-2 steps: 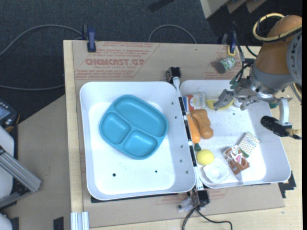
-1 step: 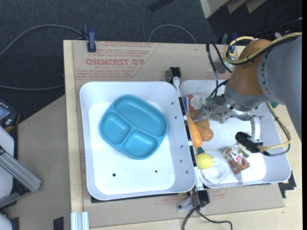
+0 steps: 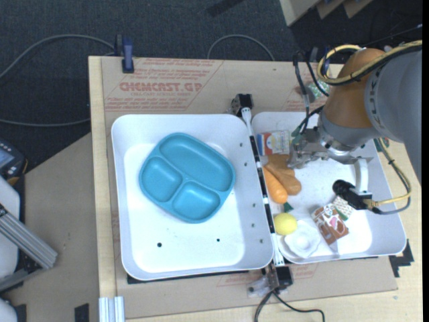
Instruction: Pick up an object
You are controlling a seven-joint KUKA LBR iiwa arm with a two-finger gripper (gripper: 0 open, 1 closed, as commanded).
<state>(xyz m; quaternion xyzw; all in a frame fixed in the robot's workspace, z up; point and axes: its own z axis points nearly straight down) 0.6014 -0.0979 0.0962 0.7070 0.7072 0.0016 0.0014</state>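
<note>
Blue plate (image 3: 187, 177) crowds left bin (image 3: 127, 240); its near edge lies bare.

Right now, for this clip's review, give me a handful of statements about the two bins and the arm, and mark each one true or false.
1. The blue divided plate lies in the left bin. True.
2. The carrot sits on the blue divided plate. False: it lies in the right bin, near its left wall.
3. The yellow lemon is in the right bin, nearer the camera than the carrot. True.
4. The gripper hangs over the left bin. False: it is over the right bin, close to the carrot.
5. The blue divided plate has three compartments. True.
</note>
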